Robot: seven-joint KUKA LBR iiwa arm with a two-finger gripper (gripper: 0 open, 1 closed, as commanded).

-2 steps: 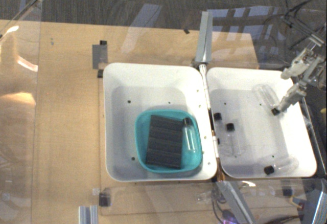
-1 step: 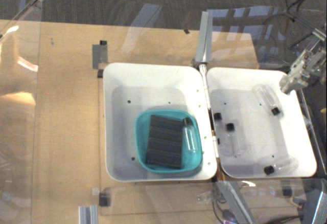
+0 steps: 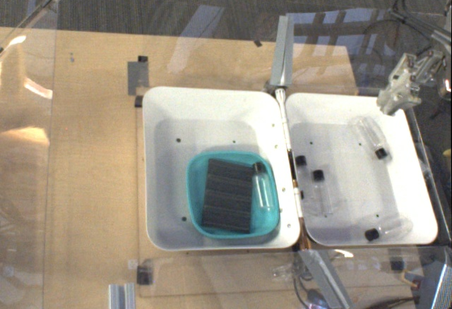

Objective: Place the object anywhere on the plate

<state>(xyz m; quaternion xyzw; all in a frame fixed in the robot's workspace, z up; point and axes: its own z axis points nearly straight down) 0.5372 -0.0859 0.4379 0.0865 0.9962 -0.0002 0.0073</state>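
Nearest you, well away from the gripper [image 3: 404, 85] and toward the lower left of it, the teal plate [image 3: 200, 219] sat in the left bin [image 3: 162, 124]. It carried a dark ridged block [image 3: 228, 195] with a clear vial [image 3: 263, 188] lying along the block's right edge, on the plate. Closer to the gripper, the right bin [image 3: 417, 180] held three more clear vials with black caps [image 3: 372, 137] and a loose black cap [image 3: 318, 175]. The gripper hovered at that bin's far right corner, nothing between it and the vials; you could not tell how the jaws stood.
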